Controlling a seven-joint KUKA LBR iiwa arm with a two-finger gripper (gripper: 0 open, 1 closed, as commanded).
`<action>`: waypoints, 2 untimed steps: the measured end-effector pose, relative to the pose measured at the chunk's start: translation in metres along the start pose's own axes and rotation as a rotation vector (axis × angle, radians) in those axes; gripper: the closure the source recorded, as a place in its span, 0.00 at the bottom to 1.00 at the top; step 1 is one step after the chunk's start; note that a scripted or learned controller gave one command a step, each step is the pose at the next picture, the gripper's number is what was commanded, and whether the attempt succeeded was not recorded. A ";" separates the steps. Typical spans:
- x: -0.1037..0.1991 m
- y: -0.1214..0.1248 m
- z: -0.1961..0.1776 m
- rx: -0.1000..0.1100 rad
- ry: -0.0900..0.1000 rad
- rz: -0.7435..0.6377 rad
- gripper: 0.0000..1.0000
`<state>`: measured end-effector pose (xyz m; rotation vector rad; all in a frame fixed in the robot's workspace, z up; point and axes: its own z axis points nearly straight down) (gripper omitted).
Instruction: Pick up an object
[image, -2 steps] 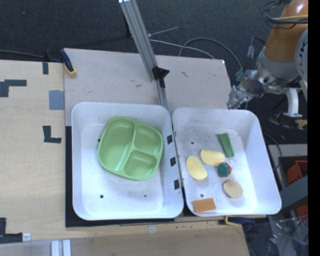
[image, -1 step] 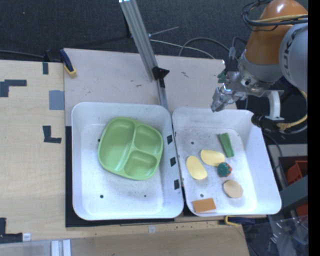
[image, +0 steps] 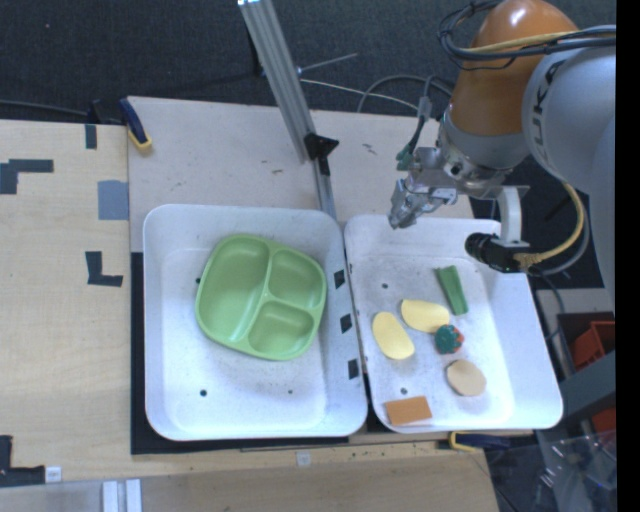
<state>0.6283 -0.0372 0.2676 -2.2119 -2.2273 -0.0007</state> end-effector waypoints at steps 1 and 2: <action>0.048 -0.005 0.004 0.001 -0.001 0.001 1.00; 0.102 -0.018 0.006 0.001 -0.001 0.000 1.00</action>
